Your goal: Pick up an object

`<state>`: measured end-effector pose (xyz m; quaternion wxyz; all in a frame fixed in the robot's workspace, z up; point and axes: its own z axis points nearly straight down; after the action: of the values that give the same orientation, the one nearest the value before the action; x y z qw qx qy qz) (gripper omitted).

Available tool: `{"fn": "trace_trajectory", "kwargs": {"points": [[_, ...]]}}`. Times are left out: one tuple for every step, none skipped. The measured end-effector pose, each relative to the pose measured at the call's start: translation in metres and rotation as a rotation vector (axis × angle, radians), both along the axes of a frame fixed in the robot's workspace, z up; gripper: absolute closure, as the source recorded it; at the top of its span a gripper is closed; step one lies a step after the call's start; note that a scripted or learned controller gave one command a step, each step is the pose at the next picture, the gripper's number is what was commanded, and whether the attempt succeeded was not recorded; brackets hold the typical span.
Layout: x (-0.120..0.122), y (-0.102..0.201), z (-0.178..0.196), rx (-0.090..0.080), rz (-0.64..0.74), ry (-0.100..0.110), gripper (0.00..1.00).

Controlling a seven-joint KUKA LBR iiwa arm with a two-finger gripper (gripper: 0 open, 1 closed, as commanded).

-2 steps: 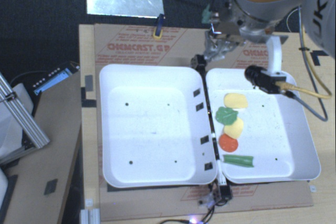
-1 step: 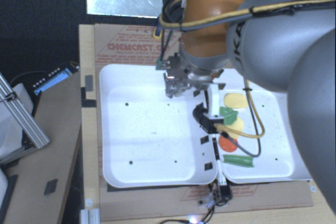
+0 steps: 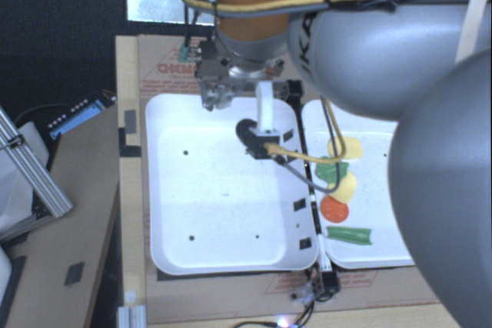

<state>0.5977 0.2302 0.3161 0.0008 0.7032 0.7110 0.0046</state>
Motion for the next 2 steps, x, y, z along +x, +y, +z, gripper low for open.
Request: {"fn": "trace_trajectory", "kwargs": {"points": [[-0.023,-0.019,0.154,0.002,-0.006,-0.012,1.0],[-0.084,0.006,0.211,0.001,-0.001,0.001,1.0]]}}
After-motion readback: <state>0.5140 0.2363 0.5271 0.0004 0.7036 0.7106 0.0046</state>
